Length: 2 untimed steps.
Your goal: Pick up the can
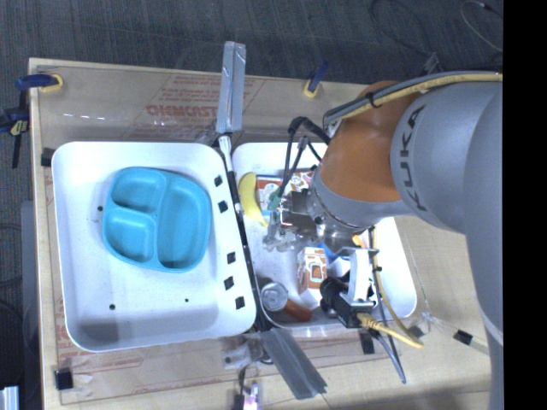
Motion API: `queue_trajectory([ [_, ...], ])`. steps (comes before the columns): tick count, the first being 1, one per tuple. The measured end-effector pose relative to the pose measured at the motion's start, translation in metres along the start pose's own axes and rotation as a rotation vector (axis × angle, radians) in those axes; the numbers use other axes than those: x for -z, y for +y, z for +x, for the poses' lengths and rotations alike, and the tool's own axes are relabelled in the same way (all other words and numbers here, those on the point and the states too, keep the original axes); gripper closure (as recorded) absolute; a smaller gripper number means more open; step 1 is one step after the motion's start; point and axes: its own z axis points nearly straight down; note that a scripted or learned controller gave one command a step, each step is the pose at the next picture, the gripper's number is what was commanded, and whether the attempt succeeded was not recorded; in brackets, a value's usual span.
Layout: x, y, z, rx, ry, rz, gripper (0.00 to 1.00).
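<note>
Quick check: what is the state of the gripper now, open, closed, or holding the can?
Gripper: it is over the right bin; whether it is open or closed cannot be told. The can lies apart from it, not held.

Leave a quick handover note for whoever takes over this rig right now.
Gripper: low over the right bin, near its left side beside the banana; whether it grips anything cannot be told.
Can: upright at the right bin's near-left corner, apart from the gripper.
Blue tray: in the left bin.
Done: nothing visible; the can is not lifted.
Left: move to the can, grasp it, lift.
</note>
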Motion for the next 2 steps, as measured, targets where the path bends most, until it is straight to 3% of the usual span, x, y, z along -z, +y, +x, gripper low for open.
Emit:
queue_trajectory([
  [1, -0.116, -0.003, 0.158, 0.033, -0.002, 0.002, 1.0],
  [2, 0.127, 0.024, 0.079, 0.278, 0.001, -0.006, 1.0],
])
